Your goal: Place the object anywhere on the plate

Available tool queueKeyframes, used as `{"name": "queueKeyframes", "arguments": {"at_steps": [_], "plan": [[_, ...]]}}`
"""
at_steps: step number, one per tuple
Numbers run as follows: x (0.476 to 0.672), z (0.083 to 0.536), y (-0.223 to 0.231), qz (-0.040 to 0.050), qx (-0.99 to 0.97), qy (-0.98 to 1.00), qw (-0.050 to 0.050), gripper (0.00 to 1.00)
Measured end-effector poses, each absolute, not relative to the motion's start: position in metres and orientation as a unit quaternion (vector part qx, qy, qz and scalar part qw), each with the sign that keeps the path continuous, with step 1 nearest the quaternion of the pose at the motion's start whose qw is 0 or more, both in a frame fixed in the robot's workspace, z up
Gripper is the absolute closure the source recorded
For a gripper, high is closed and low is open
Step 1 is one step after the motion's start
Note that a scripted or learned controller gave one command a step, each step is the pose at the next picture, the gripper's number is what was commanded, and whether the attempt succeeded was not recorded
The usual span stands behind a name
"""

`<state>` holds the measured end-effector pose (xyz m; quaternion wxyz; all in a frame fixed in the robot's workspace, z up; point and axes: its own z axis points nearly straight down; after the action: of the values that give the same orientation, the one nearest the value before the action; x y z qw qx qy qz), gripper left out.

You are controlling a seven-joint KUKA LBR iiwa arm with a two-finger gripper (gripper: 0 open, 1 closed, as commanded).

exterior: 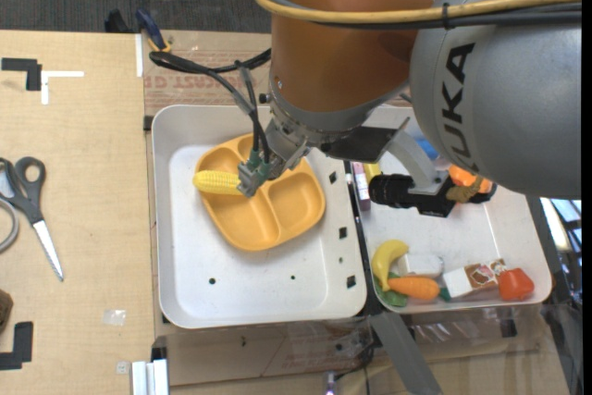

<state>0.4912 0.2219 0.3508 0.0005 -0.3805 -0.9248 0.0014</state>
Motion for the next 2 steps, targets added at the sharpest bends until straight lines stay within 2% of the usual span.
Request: {"name": "queueKeyframes", "arguments": {"at_steps": [1, 2], "plan": [[0.478, 0.347, 0.225, 0.0014, -0.386, -0.922, 0.001, 1.0], [0.512, 0.369, 0.213, 0.0003, -0.247, -0.969, -0.001, 1.0]]}}
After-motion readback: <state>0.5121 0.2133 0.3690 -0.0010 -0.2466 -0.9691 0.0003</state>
